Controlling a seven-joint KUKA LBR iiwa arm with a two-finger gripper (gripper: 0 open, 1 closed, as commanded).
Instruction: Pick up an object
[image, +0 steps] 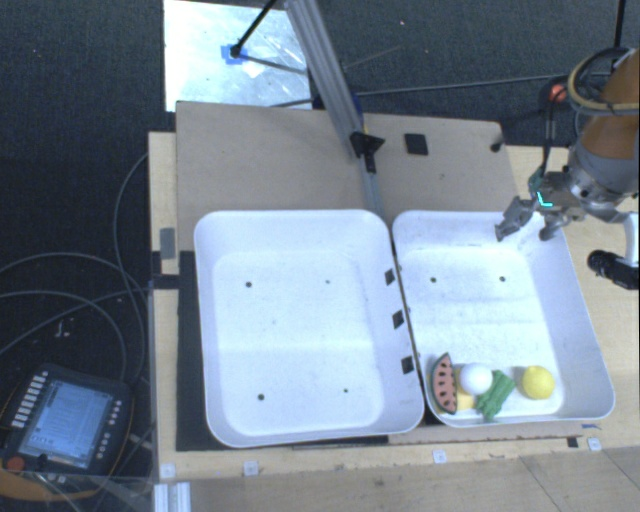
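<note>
Along the near edge of the right bin (560, 290) lie a watermelon slice (443, 383), a white ball (476, 379), a green piece (496, 393) and a yellow lemon (538, 382). A small yellow bit (465, 401) peeks out under the white ball. My gripper (528, 224) hangs over the far right corner of that bin, well above and away from the objects. Its two fingers are spread apart with nothing between them.
The left bin (215, 300) sits beside the right one, with black clips (398, 319) on the shared rim. A slanted metal pole (335, 80) rises behind the bins. A teach pendant (65, 415) and cables lie on the floor at left.
</note>
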